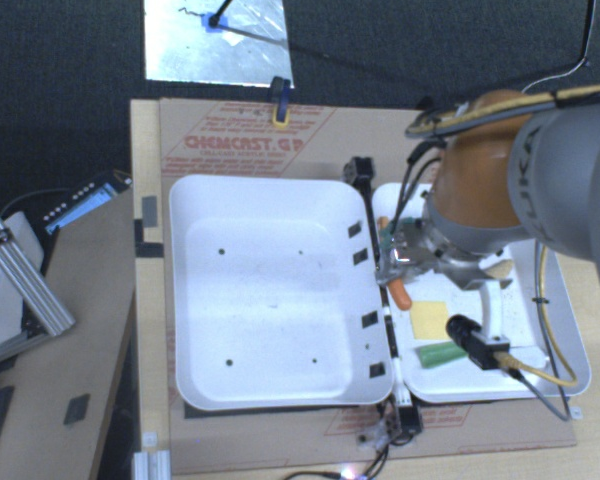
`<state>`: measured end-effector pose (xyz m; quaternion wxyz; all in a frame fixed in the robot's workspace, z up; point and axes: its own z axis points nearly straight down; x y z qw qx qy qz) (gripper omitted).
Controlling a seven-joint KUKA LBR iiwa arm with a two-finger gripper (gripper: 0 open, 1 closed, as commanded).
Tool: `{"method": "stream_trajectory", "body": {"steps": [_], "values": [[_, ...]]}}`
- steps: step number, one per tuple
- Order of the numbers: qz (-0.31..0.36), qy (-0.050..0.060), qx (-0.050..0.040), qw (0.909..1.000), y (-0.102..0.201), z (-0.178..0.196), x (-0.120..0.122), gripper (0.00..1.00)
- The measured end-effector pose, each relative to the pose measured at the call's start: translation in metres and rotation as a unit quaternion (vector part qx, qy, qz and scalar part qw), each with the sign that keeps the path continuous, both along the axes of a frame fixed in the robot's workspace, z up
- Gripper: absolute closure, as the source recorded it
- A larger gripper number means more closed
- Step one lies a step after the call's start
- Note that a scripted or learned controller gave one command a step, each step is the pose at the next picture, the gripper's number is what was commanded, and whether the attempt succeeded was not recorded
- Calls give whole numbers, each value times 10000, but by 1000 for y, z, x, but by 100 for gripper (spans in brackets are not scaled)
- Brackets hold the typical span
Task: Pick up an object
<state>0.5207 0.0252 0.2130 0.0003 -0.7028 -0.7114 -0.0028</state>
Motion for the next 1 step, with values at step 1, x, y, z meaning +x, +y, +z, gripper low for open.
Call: {"method": "stream_trajectory", "body": {"steps": [1], "values": [[-8, -16, -5, 10000, 49, 57, -5, 100]]}}
